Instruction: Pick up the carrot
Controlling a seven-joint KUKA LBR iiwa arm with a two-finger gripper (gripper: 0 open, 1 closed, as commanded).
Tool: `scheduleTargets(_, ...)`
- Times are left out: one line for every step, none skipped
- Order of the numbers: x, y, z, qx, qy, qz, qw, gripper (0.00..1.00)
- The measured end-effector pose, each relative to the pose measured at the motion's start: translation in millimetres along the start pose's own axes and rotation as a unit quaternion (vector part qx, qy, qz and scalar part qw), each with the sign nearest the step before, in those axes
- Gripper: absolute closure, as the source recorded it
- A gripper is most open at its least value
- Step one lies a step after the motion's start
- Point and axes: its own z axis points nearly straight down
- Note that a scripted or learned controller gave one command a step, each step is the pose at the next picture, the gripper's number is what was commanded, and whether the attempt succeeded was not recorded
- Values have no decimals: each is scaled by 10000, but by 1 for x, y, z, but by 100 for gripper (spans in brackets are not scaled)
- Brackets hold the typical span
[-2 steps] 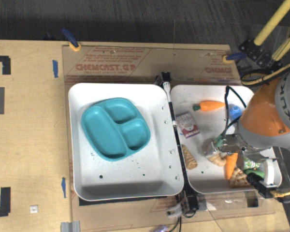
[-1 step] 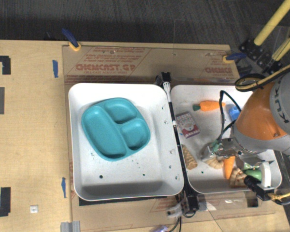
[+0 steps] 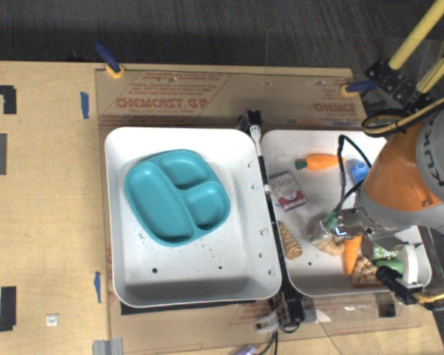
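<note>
The carrot [image 3: 323, 162], orange with a green end, lies on its side near the back of the right bin [image 3: 311, 287]. My gripper [image 3: 335, 228] is low in the same bin, toward the front right, well apart from that carrot. A second orange piece [image 3: 351, 253] sits just below and to the right of the gripper, close against it; I cannot tell whether it is held. The arm's orange band [image 3: 399, 180] hides the bin's right side.
A small red and white box [image 3: 288, 191] and a tan bread-like piece [image 3: 289, 241] lie in the right bin's left half. A blue item [image 3: 359, 171] rests beside the carrot. The left bin [image 3: 126, 272] holds a teal divided plate [image 3: 179, 195]. Green and white items [image 3: 399, 261] crowd the front right corner.
</note>
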Motion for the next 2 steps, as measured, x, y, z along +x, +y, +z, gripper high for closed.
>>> scheduleTargets(0, 1, -9, -7, -6, -8, 10000, 100)
scheduleTargets(2, -5, 10, 32, 37, -332, 9994, 100)
